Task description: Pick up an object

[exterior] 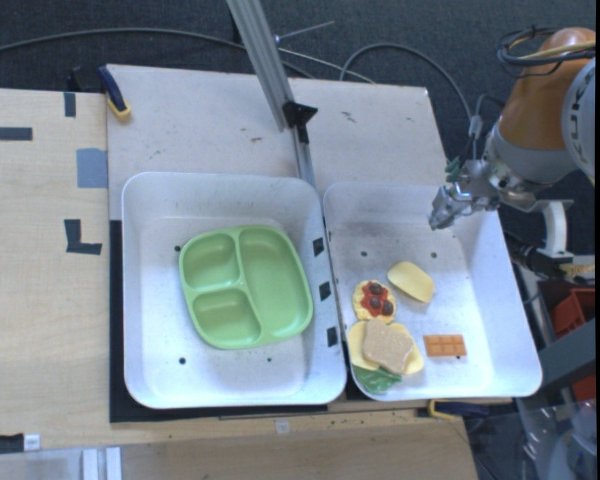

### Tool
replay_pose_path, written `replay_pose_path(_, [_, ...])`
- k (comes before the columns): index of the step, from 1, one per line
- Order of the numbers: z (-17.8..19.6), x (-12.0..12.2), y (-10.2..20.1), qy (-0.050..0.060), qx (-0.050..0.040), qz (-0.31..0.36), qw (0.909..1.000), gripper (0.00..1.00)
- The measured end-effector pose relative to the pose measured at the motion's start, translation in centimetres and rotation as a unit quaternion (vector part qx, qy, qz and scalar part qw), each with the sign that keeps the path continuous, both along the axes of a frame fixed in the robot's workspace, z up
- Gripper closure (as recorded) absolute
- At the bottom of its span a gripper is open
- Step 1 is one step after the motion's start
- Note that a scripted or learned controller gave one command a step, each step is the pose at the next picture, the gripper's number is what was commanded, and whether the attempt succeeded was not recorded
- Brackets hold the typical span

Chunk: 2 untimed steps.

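Toy food items, four pieces, all lying in the right-hand white bin (500, 298), grouped in its near half.

Item 1: pale yellow wedge (410, 281), possibly a cheese or potato slice (exact kind unclear). It lies flat, with its long axis running from upper left to lower right in the camera view.

Item 2: small round pizza piece (374, 300) with red and dark toppings, just left of the wedge and about touching it. Being round, it has no clear long axis.

Item 3: sandwich stack (385, 349), a tan bread slice atop yellow and green layers, at the bin's near left corner, directly below the pizza piece. The bread slice sits turned slightly, with its corners pointing roughly toward the bin walls.

Item 4: orange wafer-like bar (444, 345), small and rectangular, just right of the sandwich stack. Its long axis runs left to right, parallel to the bin's near wall.

Gripper (446, 208): hangs over the far right part of the same bin, well apart from all four items, with nothing between its fingers. Whether they are spread or closed I cannot tell at this size.

Left-hand white bin (140, 268): holds a green divided plate (245, 286) with three compartments, lying flat near its centre.
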State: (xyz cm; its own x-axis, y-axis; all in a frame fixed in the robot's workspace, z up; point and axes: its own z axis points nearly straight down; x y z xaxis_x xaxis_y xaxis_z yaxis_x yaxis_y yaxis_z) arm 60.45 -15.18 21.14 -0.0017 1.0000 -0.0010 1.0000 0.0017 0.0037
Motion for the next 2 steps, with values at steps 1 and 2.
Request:
replay_pose_path(1, [-0.6,-0.4,4.6,0.003,0.0013,0.002,1.0,1.0])
replay_pose_path(2, [-1.3,-1.2,9.7,0.004,0.0011,0.002,1.0,1.0])
